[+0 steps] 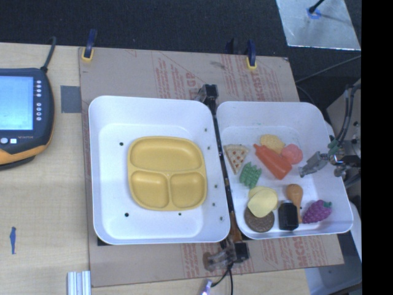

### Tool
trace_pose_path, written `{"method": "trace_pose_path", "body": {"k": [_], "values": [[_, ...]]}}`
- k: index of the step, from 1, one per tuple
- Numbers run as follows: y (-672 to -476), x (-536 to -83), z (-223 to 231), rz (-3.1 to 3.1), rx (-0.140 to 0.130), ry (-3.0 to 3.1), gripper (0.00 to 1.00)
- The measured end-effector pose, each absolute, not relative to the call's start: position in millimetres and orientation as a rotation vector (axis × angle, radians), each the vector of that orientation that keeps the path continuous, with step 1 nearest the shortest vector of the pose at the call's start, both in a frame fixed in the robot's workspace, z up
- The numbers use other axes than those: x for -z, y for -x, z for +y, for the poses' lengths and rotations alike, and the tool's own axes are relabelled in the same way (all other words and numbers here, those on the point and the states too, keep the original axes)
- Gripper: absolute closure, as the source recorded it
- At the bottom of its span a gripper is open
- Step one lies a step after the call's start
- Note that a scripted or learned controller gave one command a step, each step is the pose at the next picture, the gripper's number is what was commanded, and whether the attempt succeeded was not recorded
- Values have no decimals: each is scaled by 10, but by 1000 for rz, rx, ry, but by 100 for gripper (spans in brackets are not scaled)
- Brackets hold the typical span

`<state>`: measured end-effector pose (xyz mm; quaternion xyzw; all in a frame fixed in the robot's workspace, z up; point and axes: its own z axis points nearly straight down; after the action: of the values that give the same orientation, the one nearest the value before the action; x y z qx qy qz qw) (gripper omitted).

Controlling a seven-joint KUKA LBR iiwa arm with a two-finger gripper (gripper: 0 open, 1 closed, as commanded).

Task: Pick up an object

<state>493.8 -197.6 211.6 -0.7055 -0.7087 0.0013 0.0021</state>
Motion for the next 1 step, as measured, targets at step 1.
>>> {"method": "trace_pose_path", "body": {"k": [1], "values": [[-5448,-1458,-1497,-2225,-7,2209,0]]}}
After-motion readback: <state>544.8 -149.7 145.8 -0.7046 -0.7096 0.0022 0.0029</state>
